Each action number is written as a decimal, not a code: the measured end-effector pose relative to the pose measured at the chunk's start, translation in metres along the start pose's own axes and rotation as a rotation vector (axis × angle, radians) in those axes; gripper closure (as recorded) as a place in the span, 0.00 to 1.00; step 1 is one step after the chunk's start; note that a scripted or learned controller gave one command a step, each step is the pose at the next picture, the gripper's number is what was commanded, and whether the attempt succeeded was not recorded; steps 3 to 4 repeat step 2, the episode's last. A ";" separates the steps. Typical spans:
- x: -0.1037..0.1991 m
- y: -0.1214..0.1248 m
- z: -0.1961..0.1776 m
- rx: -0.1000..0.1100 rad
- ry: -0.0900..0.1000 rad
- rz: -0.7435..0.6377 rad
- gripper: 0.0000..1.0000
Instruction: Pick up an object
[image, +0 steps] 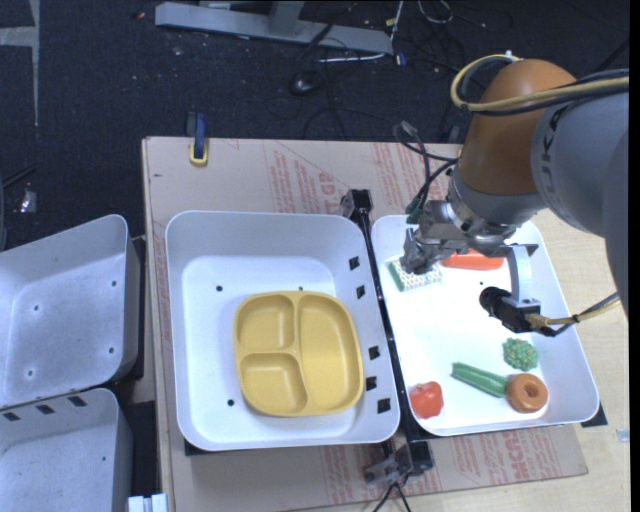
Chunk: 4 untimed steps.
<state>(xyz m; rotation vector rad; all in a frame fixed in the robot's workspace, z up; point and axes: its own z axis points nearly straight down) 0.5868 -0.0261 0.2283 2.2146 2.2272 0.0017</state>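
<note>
Gripper (428, 250) sat low over the far left corner of the right bin (570, 330); couldn't tell its state. A green-and-white piece (412, 279) lay just under it, an orange piece (474, 263) beside. Tomato (427, 399), green stick (479, 379), broccoli (519, 353) and donut (527, 392) lay near the bin's front. Yellow divided plate (298, 353) sat in the left bin (200, 250).

we see even, fairly bright overhead light that washes the two white bins (275, 235) close to pure white, while the floor behind the bench stays dark and grainy. shadows are soft and short, pooling under the arm (560, 130) onto the right bin and along the rim of the yellow tray (298, 352). the picture is low in resolution, with small items slightly soft and the orange band carrying a dull sheen.
</note>
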 end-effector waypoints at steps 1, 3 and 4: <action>0.045 0.005 -0.008 0.001 0.000 0.002 1.00; 0.100 0.019 0.001 -0.001 0.000 -0.001 1.00; 0.100 0.019 0.001 -0.001 0.000 -0.001 1.00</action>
